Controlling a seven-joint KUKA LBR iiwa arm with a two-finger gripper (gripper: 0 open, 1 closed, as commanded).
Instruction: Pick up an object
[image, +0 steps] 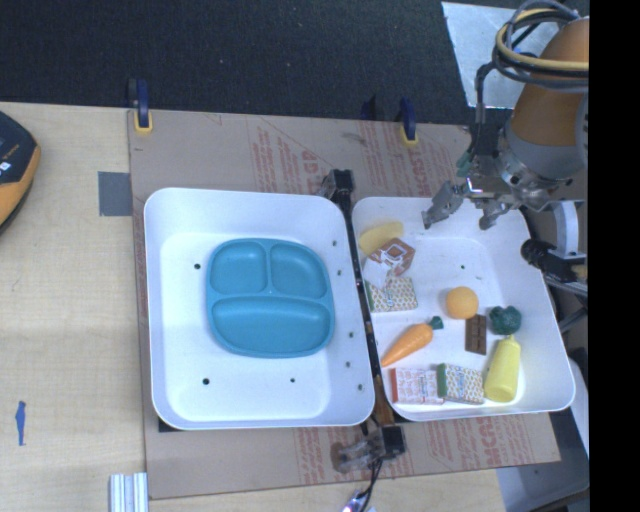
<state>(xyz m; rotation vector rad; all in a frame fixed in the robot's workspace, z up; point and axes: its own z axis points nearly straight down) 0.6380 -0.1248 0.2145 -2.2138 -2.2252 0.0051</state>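
Observation:
My gripper (466, 212) hangs over the far edge of the right bin (545, 300), open, with nothing between its two spread fingers. Below it in that bin lie a yellow banana-like piece (380, 237), a small brown and white box (392, 257), a patterned packet (393, 294), an orange ball (461, 302), a carrot (409, 343), a dark chocolate piece (476, 334), a green broccoli (505, 320), a yellow bottle (502, 369) and two more packets (437, 384). The nearest things, the banana-like piece and the box, sit left of and nearer than the gripper.
The left bin (170, 300) holds a blue divided plate (270, 297). Clamps (143, 105) pin the cardboard sheet at the far edge. A yellow and black device (12, 165) lies at the far left of the bench.

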